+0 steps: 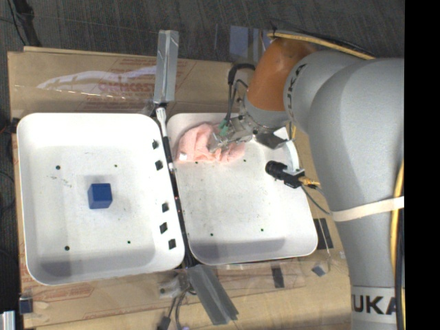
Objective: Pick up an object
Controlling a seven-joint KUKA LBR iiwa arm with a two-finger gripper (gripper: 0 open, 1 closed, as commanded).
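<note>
Looking down, we see the jaws (227, 135) low over a pink soft object (201, 145) near the far rim of the right bin (275, 243); whether they pinch it, we cannot tell. From the pink object toward the near rim the floor is open. A blue cube (100, 195) sits in the left bin (41, 184), well apart.

1. Arm (350, 157): grey, entering from the right and bent toward the upper middle.
2. Wrist band (271, 74): orange, just above the wrist.
3. Pincer (225, 135): pointing down and to the left, low at the arm's tip.
</note>
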